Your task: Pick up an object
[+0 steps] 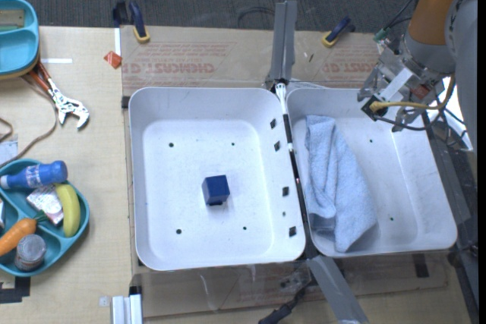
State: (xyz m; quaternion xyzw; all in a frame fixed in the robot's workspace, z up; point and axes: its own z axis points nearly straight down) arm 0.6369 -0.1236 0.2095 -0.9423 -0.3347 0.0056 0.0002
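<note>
1. A tan tabletop (91, 140) fills most of the frame, with dark floor across the top edge. Two white bins stand side by side in the middle.
2. The left bin (167, 117) takes the centre. The right bin (410, 163) touches it along a shared wall.
3. The arm (437, 11) comes in at the upper right of the frame. Its pincer (389, 83) hangs above the upper right corner of the right bin, well clear of the bin floor. Whether it is released or clenched cannot be told from this angle, and nothing is seen in its grasp.
4. The step, as I judge it, is the approach: nothing is picked yet, and a target has to be reached.
5. A towel (334, 178) lies crumpled along the left side of the right bin, from the upper part down to the lower edge. It is pale blue, soft and folded on itself. It is the nearer target, down and to the left of the pincer.
6. A cube (216, 189) sits alone near the middle of the left bin, well apart from every wall. It is small, dark blue, with flat faces and sharp edges.
7. The next move calls for a travel over the chosen thing, then a straight descent. The towel probably wants a pinch on a raised fold. The cube probably wants the pincer squared to two opposite faces.
8. At the far left a tray (86, 220) of small items and a wrench (72, 111) lie outside both bins.
</note>
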